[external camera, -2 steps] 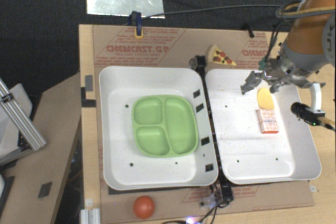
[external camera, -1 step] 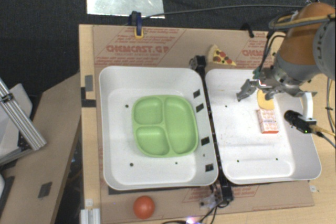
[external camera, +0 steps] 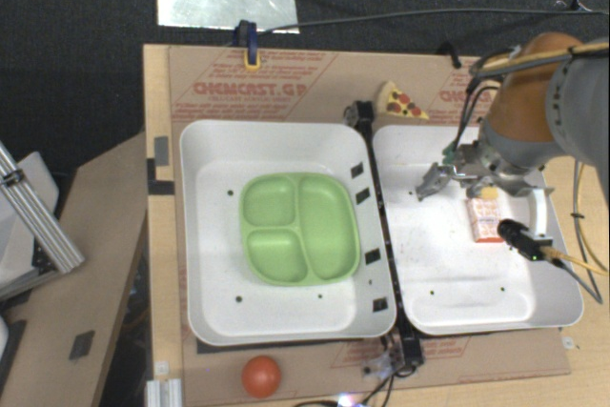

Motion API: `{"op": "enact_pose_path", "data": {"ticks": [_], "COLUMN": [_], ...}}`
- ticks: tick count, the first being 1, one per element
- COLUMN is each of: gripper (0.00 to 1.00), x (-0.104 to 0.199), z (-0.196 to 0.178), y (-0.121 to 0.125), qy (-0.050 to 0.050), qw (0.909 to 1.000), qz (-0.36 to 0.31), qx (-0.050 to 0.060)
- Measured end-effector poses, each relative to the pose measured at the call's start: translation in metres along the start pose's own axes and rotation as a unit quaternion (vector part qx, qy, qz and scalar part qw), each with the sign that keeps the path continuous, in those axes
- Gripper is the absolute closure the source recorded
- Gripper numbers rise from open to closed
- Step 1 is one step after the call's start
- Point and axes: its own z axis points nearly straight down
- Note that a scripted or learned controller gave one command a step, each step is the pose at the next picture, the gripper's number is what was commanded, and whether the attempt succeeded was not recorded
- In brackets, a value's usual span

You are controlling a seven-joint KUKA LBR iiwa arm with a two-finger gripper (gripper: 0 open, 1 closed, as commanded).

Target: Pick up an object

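In the right bin (external camera: 419,300), the pincer (external camera: 434,179) hangs low with its fingers apart and nothing between them. The carton (external camera: 485,217) (red and white, lying flat) rests just beside it, toward the bin's right wall, partly under the wrist. To grasp well, the pincer should centre over the carton and close across its narrow width. The bin floor to the left is bare; the wall on the right leaves little room.
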Motion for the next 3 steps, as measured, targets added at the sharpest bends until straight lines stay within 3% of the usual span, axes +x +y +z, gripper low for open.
{"op": "enact_pose_path", "data": {"ticks": [1,2,3], "gripper": [0.00,1.00,1.00], "x": [0.001,0.000,-0.005], "z": [0.039,0.026,-0.023], "y": [0.000,0.002,0.011], "qy": [0.000,-0.001,-0.001], "qw": [1.0000,1.0000,1.0000], "qz": [0.000,0.000,-0.001], "qx": [0.000,-0.003,-0.005]}}
